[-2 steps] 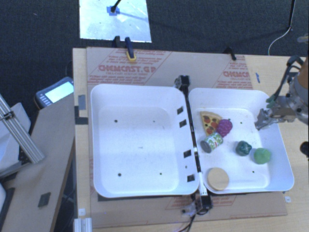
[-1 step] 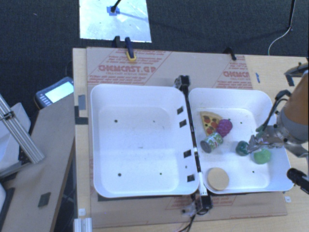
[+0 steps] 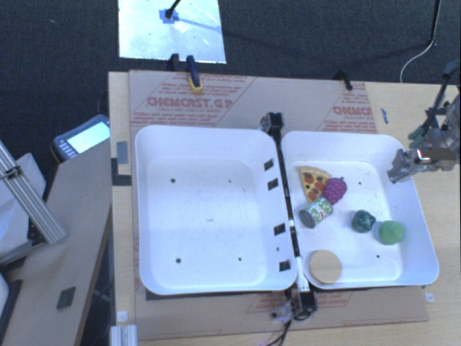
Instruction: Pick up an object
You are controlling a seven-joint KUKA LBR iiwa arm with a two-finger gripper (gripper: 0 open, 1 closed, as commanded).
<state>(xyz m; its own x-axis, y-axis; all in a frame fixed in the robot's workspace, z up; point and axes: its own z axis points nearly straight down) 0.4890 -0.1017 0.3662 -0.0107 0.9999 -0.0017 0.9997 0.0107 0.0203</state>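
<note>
Partly cropped claw [image 3: 400,167] — fingers unclear, rt bin [image 3: 414,265] edge

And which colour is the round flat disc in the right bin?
The disc is tan, seen in the camera view.

Purple grapes [image 3: 335,189], green ball [image 3: 391,231]

Even, cool overhead light washes the white bins [image 3: 216,215] nearly featureless, glare whitens the metal sheet [image 3: 171,20], shadows stay faint, and the picture is slightly soft.
</note>
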